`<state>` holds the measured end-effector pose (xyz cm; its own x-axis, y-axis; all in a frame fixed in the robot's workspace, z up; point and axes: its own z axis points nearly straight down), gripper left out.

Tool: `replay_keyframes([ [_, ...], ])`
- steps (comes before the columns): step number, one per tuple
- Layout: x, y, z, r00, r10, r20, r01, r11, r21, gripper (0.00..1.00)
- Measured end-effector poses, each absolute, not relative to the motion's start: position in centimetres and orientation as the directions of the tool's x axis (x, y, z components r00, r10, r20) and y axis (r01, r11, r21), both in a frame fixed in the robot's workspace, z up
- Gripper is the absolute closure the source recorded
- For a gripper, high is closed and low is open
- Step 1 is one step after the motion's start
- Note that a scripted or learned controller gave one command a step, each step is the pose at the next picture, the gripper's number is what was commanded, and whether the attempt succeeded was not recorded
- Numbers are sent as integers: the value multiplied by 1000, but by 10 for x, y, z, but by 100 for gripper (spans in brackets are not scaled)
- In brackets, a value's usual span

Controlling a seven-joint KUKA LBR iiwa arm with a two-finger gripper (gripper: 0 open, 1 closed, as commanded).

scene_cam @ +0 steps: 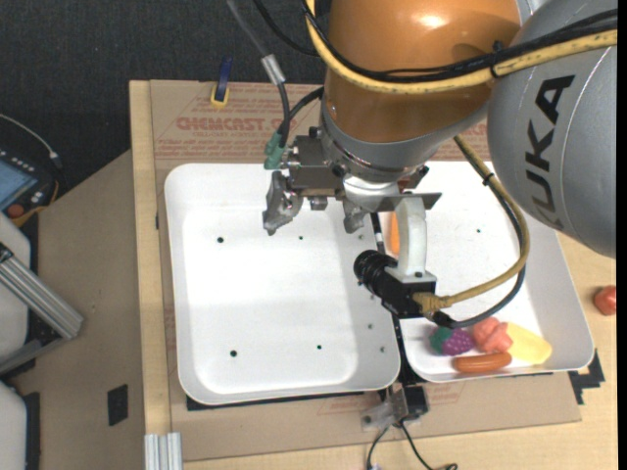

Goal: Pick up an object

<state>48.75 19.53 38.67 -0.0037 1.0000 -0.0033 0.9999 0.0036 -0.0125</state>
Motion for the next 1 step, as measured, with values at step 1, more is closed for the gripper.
replay_keyframes([
  [1, 496, 226, 234, 0, 1000, -1, 1000, 0, -7, 0],
])
